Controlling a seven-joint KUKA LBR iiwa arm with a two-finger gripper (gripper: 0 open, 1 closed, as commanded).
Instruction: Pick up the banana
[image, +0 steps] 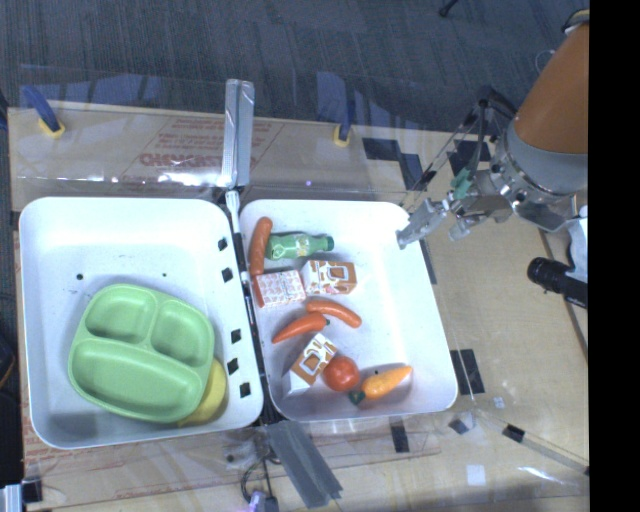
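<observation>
The left bin holds a green divided tray, and the banana lies tucked under that tray's 4 o'clock edge, only its yellow end showing. The right bin holds a green bottle, a sausage, two small cartons, two orange carrots, a third carton, a tomato and an orange pepper. The gripper hovers at the right bin's 1 o'clock corner; whether its jaws are parted or closed cannot be told.
</observation>
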